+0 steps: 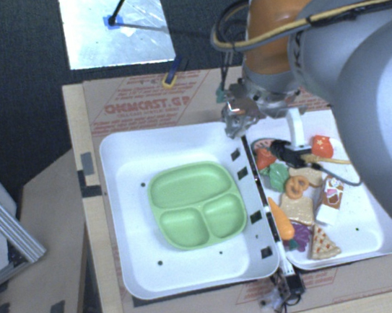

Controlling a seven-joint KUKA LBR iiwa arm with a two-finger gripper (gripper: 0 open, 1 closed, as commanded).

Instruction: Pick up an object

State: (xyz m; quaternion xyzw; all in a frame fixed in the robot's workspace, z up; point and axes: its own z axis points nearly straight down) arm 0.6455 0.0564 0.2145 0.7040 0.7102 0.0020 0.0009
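Claw (237, 125): far end of the divider; whether spread or closed, cannot tell.
Carrot (281, 221): right bin (368, 236), left edge; seemingly light, stiff, slippery; take hold mid-body.
Tray (194, 205): left bin (140, 270).

You can read red print on the cardboard sheet (145, 98) behind the bins: it looks like "CHEMCAST GP", though the letters are blurred. Smaller red lines above and below it are too faint for you to read.

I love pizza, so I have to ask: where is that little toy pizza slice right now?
The pizza slice lies in the right bin, near its front edge, just right of the purple grapes and below the carrot.
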